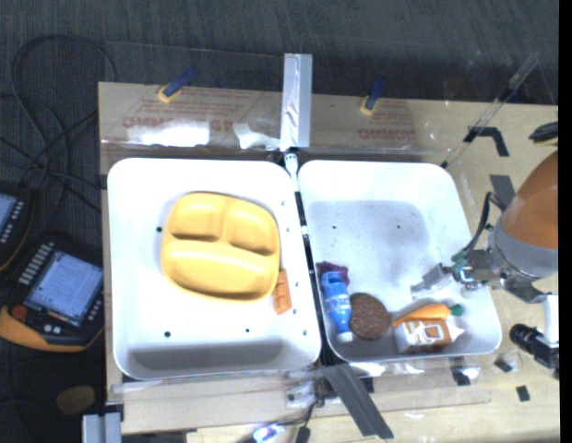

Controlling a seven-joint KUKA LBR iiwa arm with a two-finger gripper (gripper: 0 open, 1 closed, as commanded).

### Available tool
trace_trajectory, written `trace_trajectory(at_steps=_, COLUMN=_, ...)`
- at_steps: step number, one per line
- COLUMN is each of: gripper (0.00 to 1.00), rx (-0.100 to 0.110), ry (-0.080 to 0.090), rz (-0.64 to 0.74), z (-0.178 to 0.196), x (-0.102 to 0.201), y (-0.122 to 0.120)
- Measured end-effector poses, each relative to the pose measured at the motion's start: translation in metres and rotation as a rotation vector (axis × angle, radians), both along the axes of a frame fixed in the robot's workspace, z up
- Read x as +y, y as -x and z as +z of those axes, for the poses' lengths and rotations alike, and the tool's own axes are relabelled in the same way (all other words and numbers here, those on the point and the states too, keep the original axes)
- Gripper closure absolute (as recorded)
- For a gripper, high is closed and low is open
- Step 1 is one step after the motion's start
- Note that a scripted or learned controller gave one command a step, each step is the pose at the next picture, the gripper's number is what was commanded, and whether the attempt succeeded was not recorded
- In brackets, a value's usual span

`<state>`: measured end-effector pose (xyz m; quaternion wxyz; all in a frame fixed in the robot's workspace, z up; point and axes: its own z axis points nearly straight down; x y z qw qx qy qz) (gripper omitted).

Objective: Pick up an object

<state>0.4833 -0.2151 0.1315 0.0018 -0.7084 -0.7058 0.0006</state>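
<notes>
Nearest the camera, along the right bin's (378, 187) front wall, lie a blue bottle (337, 305), a brown round object (369, 316) and an orange-and-white carton (428, 329); any could serve as the pick. Left bin (129, 247) holds a yellow tray (221, 245). Task judged not yet accomplished: nothing is lifted. Gripper (443, 278) sits just above the carton at the bin's right edge; jaw state cannot be determined, and no object is seen between them.

Right bin (378, 178) rear open; clutter (369, 317) front.
</notes>
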Motion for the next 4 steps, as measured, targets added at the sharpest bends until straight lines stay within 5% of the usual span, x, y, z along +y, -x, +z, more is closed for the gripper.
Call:
trace_trajectory(at_steps=1, gripper=0.00, rx=-0.002, ry=0.002, rz=0.018, z=0.083, x=-0.005, y=-0.001)
trace_trajectory(at_steps=2, gripper=0.00, rx=0.001, ry=0.000, rz=-0.103, z=0.011, x=0.003, y=-0.040)
trace_trajectory(at_steps=3, gripper=0.00, rx=-0.001, ry=0.003, rz=0.019, z=-0.009, x=0.005, y=-0.033)
trace_trajectory(at_steps=4, gripper=0.00, rx=0.000, ry=0.005, rz=-0.136, z=0.094, x=-0.004, y=0.000)
